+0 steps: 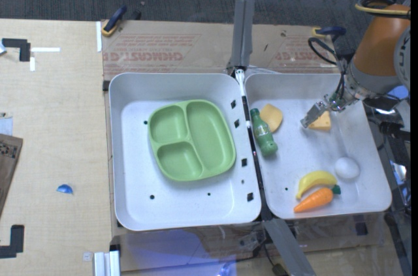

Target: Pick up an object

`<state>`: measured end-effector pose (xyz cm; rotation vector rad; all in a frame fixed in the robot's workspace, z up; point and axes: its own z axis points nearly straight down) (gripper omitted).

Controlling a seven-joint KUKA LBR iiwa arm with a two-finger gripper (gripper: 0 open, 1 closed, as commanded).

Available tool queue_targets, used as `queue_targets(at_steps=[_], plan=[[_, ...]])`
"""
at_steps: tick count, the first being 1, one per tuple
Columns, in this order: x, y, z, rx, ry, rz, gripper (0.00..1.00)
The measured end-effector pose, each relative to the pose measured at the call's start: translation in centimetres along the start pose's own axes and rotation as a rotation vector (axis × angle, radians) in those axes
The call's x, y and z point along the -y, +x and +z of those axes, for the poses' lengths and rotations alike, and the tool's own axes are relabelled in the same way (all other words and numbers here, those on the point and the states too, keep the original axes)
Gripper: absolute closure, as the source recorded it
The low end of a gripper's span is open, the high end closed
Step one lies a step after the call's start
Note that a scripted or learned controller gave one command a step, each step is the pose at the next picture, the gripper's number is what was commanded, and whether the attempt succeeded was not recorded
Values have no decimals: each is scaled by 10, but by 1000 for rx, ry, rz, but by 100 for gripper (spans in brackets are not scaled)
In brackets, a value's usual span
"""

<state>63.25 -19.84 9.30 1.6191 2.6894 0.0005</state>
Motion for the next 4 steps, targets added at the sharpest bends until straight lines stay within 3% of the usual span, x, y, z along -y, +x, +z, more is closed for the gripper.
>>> queue_targets(at_steps=[1,2,3,4], plan=[[-1,-2,-11,4,-4,4,100],[-21,-20,0,1,-1,-1,100],[-21,-20,0,1,-1,-1,0],[26,56,1,-1,1,-39,0]])
